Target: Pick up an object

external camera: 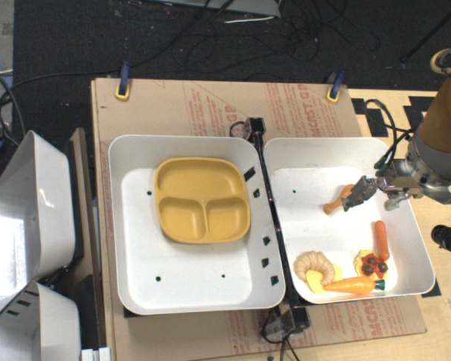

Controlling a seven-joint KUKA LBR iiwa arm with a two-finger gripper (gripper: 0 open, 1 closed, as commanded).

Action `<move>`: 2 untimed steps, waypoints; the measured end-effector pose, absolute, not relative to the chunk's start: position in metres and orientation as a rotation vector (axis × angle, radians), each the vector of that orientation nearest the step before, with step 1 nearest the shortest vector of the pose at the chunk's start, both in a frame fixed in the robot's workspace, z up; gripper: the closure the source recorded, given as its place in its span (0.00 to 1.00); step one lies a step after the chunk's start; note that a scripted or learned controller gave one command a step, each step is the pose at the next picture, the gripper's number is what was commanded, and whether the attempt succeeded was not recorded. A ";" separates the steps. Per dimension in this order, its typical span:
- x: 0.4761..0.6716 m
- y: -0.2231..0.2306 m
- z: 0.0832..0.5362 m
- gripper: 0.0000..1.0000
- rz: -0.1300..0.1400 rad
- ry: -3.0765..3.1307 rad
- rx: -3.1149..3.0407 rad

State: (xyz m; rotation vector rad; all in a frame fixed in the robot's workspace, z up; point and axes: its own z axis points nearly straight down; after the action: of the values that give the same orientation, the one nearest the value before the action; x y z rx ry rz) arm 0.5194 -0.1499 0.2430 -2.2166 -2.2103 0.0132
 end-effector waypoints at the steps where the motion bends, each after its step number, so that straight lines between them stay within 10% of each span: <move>1: 0.522 -0.149 0.250 0.00 0.001 -2.222 -2.220; 2: 0.513 -0.144 0.196 0.00 0.002 -2.218 -2.221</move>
State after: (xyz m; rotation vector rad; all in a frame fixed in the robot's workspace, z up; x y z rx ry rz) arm 0.5129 -0.1445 0.1960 -2.2211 -2.2184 0.0021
